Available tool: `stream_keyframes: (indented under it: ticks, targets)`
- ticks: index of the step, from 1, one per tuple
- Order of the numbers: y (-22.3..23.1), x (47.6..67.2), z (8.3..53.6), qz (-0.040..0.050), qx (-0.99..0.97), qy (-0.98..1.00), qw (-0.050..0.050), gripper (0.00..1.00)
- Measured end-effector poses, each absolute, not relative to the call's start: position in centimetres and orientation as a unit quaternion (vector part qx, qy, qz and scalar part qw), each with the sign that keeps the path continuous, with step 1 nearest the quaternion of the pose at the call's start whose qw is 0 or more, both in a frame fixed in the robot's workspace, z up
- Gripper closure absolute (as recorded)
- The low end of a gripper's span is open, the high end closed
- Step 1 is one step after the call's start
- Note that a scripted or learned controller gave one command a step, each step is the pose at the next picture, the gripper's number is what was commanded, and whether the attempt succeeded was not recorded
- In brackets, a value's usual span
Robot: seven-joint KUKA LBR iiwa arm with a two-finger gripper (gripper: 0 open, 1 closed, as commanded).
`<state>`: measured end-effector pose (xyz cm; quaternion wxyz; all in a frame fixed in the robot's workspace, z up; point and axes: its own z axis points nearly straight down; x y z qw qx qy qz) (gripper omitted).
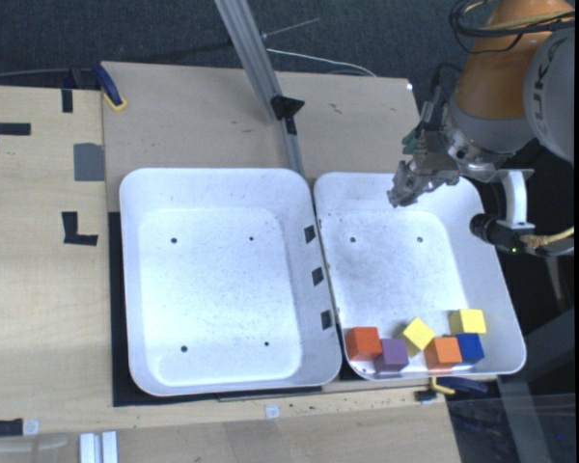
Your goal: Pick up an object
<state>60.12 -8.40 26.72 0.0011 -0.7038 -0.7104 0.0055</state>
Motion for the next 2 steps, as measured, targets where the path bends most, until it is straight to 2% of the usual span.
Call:
stream_keyframes:
  ticks: [2]
  targets:
    - [-8.35, 60.14, 28.61, 0.0064, -0.703, -0.711, 0.002, 1.00]
